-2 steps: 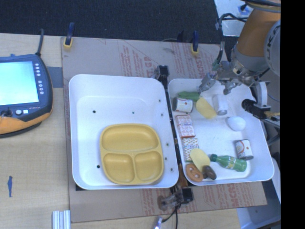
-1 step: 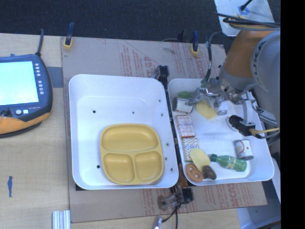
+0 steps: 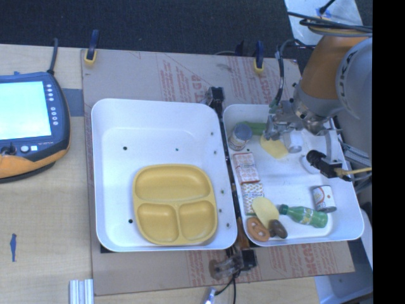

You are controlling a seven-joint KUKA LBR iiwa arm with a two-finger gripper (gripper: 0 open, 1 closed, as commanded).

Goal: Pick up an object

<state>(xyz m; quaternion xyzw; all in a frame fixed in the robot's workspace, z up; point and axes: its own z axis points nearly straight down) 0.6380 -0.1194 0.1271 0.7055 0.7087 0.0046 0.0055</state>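
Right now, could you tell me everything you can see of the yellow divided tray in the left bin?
The yellow tray looks like matte plastic, a rounded rectangle with three compartments: one wide one at the far side, two smaller ones nearer the camera. It lies flat, right way up, in the near right part of the left bin, and nothing sits in it.

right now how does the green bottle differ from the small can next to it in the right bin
The green bottle is long, slim and green with a yellow cap; the small can is short, stubby and white with a red label. The bottle lies nearer the bin's front edge, the can just behind it. Both lie on their sides.
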